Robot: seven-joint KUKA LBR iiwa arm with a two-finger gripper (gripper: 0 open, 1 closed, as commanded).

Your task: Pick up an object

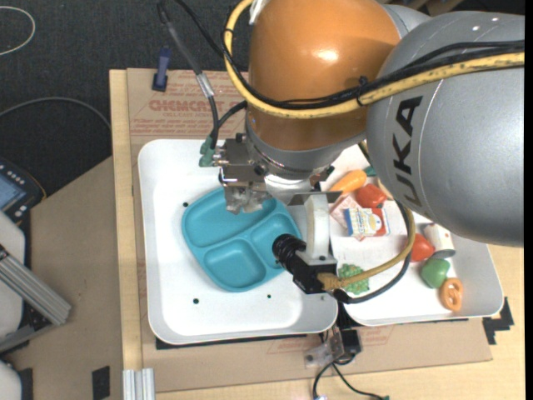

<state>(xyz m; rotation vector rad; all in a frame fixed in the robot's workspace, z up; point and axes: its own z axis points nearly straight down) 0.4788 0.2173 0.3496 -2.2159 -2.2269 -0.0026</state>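
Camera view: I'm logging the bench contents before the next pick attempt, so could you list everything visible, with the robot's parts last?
Bins: two, white, side by side on the bench.
Divided tray: one, teal, in the left bin.
Carton: one, white with red, in the right bin.
Carrot: one, orange, right bin, above the carton.
Pretzel: one, orange, right bin's near corner.
Green piece: one, beside the pretzel.
Cardboard sheet: one, tan, under the bins.
Arm: one, grey with orange band.
End effector: one, over the tray's far edge.

Two white bins (166, 223) on a cardboard sheet (133, 123), dark carpet (58, 57), blue clip (161, 70) at the sheet's far edge
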